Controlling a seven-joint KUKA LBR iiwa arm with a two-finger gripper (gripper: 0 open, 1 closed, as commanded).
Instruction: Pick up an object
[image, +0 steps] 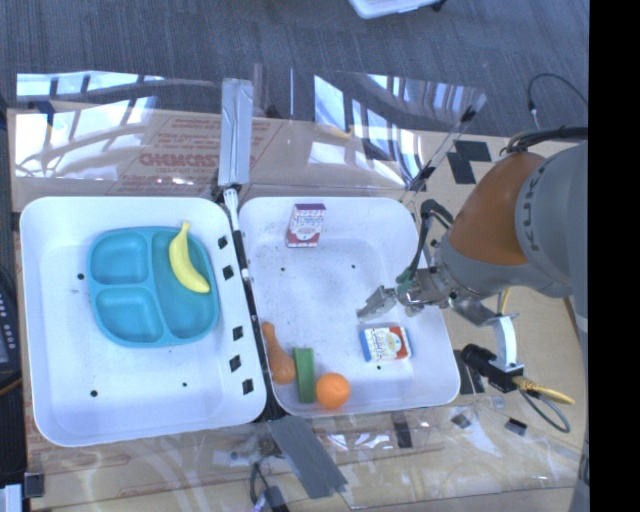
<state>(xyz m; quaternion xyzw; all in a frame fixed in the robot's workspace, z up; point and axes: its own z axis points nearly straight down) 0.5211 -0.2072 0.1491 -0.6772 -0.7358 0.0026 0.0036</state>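
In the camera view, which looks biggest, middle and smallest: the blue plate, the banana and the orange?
Largest to smallest:
1. Blue plate, far bigger than the others.
2. Banana, which lies on the plate.
3. Orange, small and round, in the other bin.

Reddish mirrored lettering on the cardboard sheet (150, 150) behind the bins is too blurred to read.

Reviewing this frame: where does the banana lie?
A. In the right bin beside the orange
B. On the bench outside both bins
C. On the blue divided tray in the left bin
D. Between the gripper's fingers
C: the banana rests across the blue divided tray in the left bin, far from the orange and the gripper over the right bin.
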